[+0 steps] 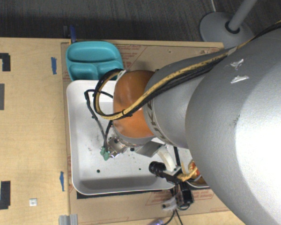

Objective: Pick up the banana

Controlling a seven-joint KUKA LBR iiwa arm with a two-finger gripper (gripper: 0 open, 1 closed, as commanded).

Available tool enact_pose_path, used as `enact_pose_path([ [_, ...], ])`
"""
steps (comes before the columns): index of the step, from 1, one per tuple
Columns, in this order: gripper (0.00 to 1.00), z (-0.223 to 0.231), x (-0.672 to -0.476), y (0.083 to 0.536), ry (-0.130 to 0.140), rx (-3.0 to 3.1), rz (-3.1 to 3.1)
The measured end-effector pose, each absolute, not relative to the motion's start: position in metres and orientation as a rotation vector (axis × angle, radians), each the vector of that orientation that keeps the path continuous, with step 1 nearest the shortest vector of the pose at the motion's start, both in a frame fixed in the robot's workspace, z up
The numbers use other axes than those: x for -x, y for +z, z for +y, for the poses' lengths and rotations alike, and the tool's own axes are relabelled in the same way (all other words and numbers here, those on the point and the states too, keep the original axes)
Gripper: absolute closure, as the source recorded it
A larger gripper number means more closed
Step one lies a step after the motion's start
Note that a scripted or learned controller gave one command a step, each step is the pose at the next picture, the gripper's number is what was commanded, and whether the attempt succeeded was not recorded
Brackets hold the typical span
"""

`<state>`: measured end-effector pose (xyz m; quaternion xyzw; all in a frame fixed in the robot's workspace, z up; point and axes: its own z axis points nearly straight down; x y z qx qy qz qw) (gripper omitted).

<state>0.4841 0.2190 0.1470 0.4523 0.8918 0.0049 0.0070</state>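
My arm's grey wrist with its orange band (131,108) hangs low over the left white bin (79,125) and covers the bin's middle and right side. The wrist's metal end with a small green connector (105,152) sits just above the bin floor. The big grey arm body (229,125) hides whatever lies beneath it. A small yellow-orange patch (193,170) peeks out under the arm by the bins' near edge; I cannot tell what it is.
A teal divided tray (93,60) lies just beyond the left bin's far edge. Black and yellow cables (99,108) loop off the wrist over the bin. The tan bench top (28,125) stretches to the left. Bare bin floor (91,165) shows near the front-left corner.
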Motion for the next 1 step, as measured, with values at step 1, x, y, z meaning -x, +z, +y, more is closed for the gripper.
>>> enact_pose_path([
  [1,1.0,0.2194,-0.4847,0.1569,0.017,-1.412,2.788],
])
